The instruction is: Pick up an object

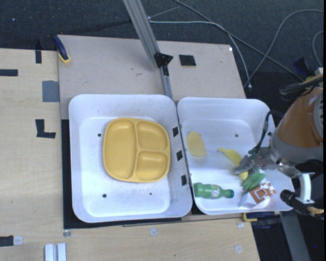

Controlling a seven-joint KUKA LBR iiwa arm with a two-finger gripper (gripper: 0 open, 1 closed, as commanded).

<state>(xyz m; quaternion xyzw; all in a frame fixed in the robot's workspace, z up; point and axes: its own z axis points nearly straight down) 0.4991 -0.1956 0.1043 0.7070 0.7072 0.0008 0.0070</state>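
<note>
Two shallow white bins are being carried side by side on the counter [22, 145]. The left bin [87, 162] is being occupied by a yellow divided plate [136, 149], which is lying flat near its middle with three compartments facing up.

The right bin [217, 110] is being shared by several small things. A pale yellow oval piece [196, 144] is lying near the bin's left wall. A yellow banana-shaped item [230, 155] is lying further right, towards the middle. A green bottle [212, 191] is lying on its side along the near edge, with its cap pointing right. A small carton with orange and white markings [260, 193] is resting in the near right corner, and a green item [251, 180] is lying just beside it, touching or overlapping its upper edge.

The arm [299, 132] is being extended in from the right, with its orange band showing above the wrist. The jaws [249, 165] are being lowered into the right part of the right bin, just above the green item and just right of the banana-shaped item. Whether the jaws are spread or pressed together cannot be told, since they are being blurred against the clutter beneath them. Nothing is being seen clearly pinched between them.

A grey metal pole [144, 26] is being slanted across the counter behind the bins.
</note>
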